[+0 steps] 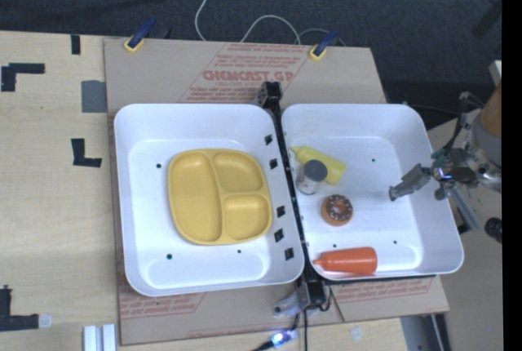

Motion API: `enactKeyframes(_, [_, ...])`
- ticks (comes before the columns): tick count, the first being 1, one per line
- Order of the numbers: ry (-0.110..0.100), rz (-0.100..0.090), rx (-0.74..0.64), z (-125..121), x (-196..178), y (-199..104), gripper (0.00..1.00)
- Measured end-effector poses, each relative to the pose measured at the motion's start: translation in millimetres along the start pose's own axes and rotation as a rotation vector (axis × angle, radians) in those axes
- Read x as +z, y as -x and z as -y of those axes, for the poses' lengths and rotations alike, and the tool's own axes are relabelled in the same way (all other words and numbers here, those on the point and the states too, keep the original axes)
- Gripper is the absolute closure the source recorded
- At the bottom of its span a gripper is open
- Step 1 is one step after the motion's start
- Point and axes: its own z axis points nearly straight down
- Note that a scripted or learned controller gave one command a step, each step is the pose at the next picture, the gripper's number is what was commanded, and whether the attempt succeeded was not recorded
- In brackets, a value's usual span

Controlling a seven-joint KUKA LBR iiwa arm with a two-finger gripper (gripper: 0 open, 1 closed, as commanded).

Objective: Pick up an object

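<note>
The right bin (pixel 408 125) holds a yellow soft item (pixel 325 164) near its left wall, with a small grey cylinder (pixel 313 173) lying against it. A brown round donut-like piece (pixel 337 209) sits near the bin's middle. Along the front wall lies an orange bottle-shaped object (pixel 349 260). My gripper (pixel 416 182) hangs over the right part of this bin, close to its right rim and well to the right of the donut. It has nothing in its grasp that I can see.
The left bin (pixel 139 125) carries a yellow divided plate (pixel 218 196). A black hinge strip (pixel 282 178) runs between the two bins. Both bins rest on a cardboard sheet (pixel 245 72) clipped at the back. The arm's wrist (pixel 489 153) stands past the right rim.
</note>
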Motion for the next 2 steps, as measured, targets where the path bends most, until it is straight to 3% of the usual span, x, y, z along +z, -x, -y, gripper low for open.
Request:
enactKeyframes(1, [0.01, 0.003, -0.003, -2, -5, 0, 0.0])
enactKeyframes(2, [0.006, 0.002, -0.004, -12, 46, -3, 0.0])
